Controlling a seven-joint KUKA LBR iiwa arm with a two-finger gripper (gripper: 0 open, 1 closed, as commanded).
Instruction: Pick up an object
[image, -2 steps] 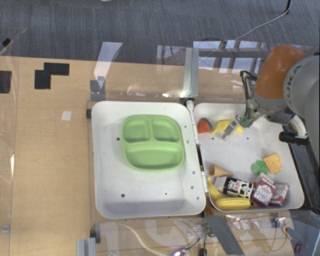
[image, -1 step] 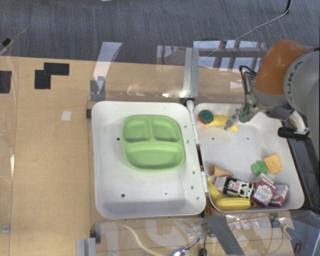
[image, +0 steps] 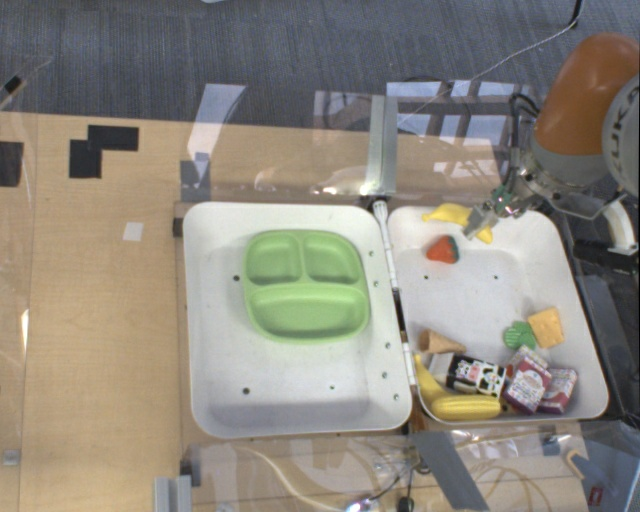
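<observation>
My gripper (image: 484, 218) hangs over the far edge of the right bin (image: 500, 285), reaching in from the upper right below the orange band (image: 585, 80). A yellow piece (image: 486, 235) lies right at its tip, and I cannot tell whether they touch. Just left of it lie a yellow banana-like toy (image: 446, 213) and a red strawberry (image: 442, 250). Along the near side of the bin lie a cone (image: 438, 341), a black and white carton (image: 473, 375), a yellow banana (image: 460, 406), two red packets (image: 530, 385), a green piece (image: 519, 335) and a yellow wedge (image: 546, 326).
The left bin (image: 215, 390) holds a green divided plate (image: 303, 283). A metal rail (image: 392, 290) divides the two bins. Transparent panels stand behind them, and cables run along the near edge.
</observation>
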